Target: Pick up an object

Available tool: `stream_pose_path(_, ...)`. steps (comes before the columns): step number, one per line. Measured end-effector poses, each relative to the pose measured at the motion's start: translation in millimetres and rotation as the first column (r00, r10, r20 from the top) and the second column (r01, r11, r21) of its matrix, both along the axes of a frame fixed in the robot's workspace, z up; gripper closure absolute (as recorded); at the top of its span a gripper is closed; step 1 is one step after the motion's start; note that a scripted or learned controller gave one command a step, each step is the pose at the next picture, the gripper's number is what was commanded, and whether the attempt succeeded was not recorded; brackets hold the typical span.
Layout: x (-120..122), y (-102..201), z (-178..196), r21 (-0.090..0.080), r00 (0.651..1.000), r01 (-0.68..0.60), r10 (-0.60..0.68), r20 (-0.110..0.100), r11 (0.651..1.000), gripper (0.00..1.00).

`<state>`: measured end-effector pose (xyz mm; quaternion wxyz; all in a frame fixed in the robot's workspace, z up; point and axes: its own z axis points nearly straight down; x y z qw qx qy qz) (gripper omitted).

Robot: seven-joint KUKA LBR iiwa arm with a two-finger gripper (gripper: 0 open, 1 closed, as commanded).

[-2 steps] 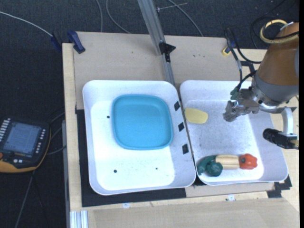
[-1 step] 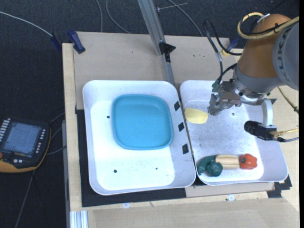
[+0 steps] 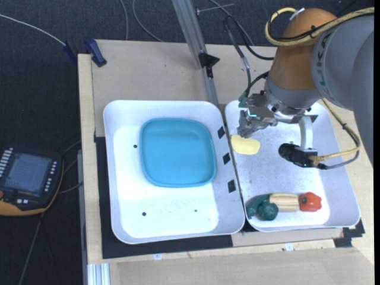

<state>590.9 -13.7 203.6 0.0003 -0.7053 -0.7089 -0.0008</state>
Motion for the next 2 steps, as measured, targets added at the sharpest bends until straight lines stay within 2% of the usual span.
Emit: stream_pose_path(2, 43.7, 94.7, 38.8, 0.0, 1.0, 0.001, -0.001, 0.001, 1.0, 1.0)
